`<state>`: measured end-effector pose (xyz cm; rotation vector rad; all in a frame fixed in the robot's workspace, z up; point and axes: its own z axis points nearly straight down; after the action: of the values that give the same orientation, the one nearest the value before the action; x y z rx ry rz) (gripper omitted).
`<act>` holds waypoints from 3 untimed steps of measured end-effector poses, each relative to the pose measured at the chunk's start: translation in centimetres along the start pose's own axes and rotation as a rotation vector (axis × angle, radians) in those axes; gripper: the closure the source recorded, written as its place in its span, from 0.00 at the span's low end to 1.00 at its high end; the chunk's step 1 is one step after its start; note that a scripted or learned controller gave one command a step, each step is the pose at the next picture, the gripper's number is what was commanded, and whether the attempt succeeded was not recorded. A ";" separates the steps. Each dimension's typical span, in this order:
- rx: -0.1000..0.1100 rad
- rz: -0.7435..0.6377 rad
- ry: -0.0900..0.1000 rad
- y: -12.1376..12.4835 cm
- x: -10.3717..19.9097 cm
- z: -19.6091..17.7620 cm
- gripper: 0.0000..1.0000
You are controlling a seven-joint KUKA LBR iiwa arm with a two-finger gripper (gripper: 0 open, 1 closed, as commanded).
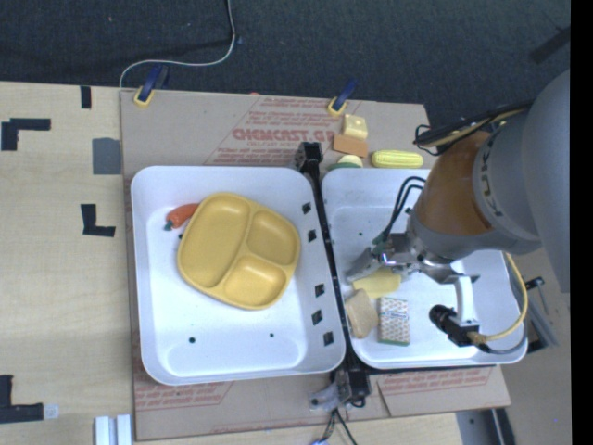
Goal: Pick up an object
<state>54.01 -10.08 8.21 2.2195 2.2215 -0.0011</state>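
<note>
The arm's jaws [382,260], whose state I cannot tell, hang low in the right bin [482,355] just above a pale yellow block [375,284], likely lining up a grab, with a patterned packet [394,321] just beside it

In the right bin [491,352], three small things lie bunched near its left wall — a pale yellow wedge [376,284], a tan bread-like piece [360,315] just below it, and a flat patterned packet [394,321] beside that piece, touching it.
</note>
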 end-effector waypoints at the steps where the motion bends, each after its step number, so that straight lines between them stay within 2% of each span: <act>1: -0.004 0.000 0.000 -2.8 0.3 -0.4 0.00; 2: -0.005 -0.001 0.000 -3.5 0.2 -0.4 0.00; 3: -0.002 -0.001 0.001 2.0 0.3 -0.3 0.00</act>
<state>56.03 -9.77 8.54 2.2173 2.2224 0.0016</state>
